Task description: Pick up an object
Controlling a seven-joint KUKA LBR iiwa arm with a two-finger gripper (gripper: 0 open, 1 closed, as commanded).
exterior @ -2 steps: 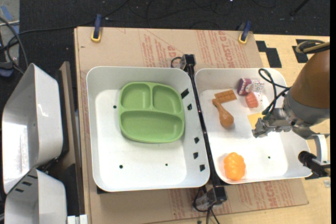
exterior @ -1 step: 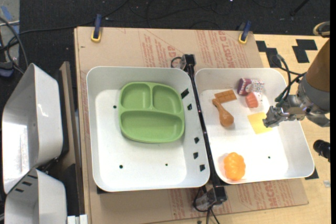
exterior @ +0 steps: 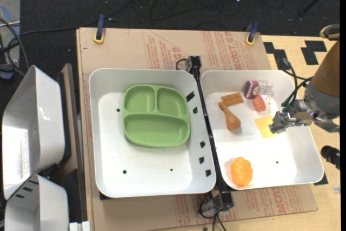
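The right bin [exterior: 303, 162] holds several small items: an orange ball-like fruit [exterior: 241, 170] near the front, a brown spoon-shaped piece [exterior: 230, 118], a flat tan block [exterior: 232, 99], a purple and white packet [exterior: 255, 88], a small pink-red piece [exterior: 260, 104] and a flat yellow square [exterior: 264, 126]. My gripper [exterior: 279, 123] hangs low over the right side of that bin, at the yellow square's right edge. The arm's grey body and orange band come in from the right.
The left bin [exterior: 102, 132] carries a green divided plate [exterior: 157, 116]. A black divider with clips runs between the bins. Both bins rest on a cardboard sheet clamped at the back. White tubs stand off the bench at far left.
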